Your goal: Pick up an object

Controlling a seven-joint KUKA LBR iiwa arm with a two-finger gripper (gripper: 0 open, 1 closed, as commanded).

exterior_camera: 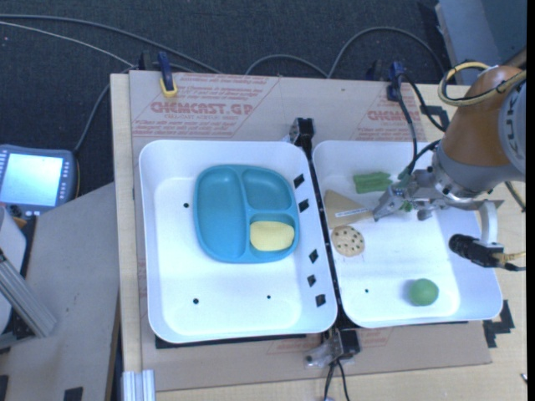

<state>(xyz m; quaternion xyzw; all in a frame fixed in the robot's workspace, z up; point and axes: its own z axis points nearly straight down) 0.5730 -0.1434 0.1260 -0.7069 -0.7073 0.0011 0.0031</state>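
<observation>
1. From my remote seat, I see the gripper (pixel 399 202) low over the right bin (pixel 468 307), its metal fingers reaching toward the bin's left half. They are small and blurred against the white floor, so I cannot tell whether they are spread or pressed together, and I see nothing pinched between them.
2. Just above the gripper lies a green block (pixel 371 181), flat and rectangular with a matte look.
3. Just left of the gripper is a tan wedge (pixel 340 202), thin and flat like cardboard or wood, with a slim handle-like strip beneath it pointing toward the gripper.
4. Below the wedge rests a cookie (pixel 346 241), a round disc, pale brown and speckled with dark dots.
5. Near the bin's lower right corner, well apart from the gripper, sits a green ball (pixel 423 291), smooth and round.
6. The arm (pixel 481 132) comes in from the right, its orange band glossy and rounded, with grey casing beside it.
7. The left bin (pixel 167 307) is shallow white plastic with rounded corners; it holds a blue plate (pixel 230 215), a smooth divided tray with three compartments.
8. A yellow lump (pixel 272 236), soft-edged and oval, fills the plate's lower right compartment.
9. Both bins sit on a brown board (pixel 209 98) printed with red lettering.
</observation>
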